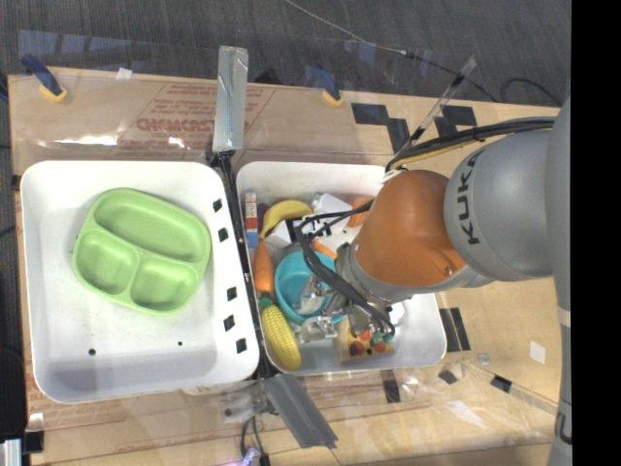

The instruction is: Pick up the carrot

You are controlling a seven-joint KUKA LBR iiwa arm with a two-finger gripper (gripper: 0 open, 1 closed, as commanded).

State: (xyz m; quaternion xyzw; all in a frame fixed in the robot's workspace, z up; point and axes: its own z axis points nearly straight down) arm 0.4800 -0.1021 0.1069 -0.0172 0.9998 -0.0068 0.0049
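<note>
Carrot (262,269) is seen lying lengthwise against the right bin's (423,343) left wall, between banana (283,214) and corn (278,336). The gripper (325,299) is lowered beside it over the teal cup (294,278); its opening cannot be told.

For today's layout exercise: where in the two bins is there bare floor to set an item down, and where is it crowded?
Free: the left bin, on the floor in front of the green divided plate and the strips along its walls. Crowded: the right bin, where banana, carrot, blue cup, corn and small toys pack together under the arm.
</note>
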